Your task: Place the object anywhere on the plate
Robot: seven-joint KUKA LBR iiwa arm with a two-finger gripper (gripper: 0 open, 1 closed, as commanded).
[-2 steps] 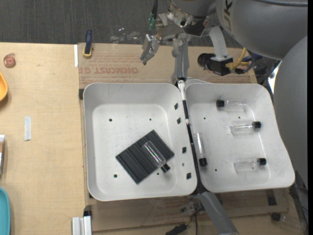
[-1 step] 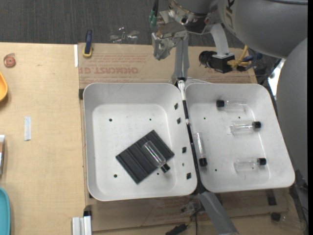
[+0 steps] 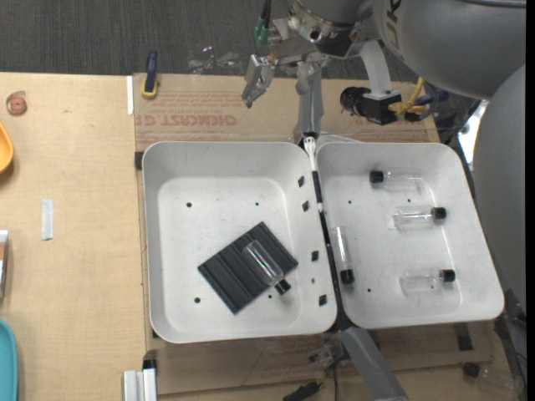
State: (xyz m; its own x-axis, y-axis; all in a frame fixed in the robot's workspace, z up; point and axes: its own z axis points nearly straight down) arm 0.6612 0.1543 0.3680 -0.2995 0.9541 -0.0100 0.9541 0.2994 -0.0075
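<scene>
A clear vial (image 3: 266, 261) lies on the dark plate (image 3: 236, 276) (placing looks done); my jaws (image 3: 280, 78) hang released above, retreat next.

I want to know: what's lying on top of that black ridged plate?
A clear vial with a black cap lies on the black plate. The plate's surface under it is covered.

Arm (image 3: 435, 23) (upper part) beyond frame
</scene>
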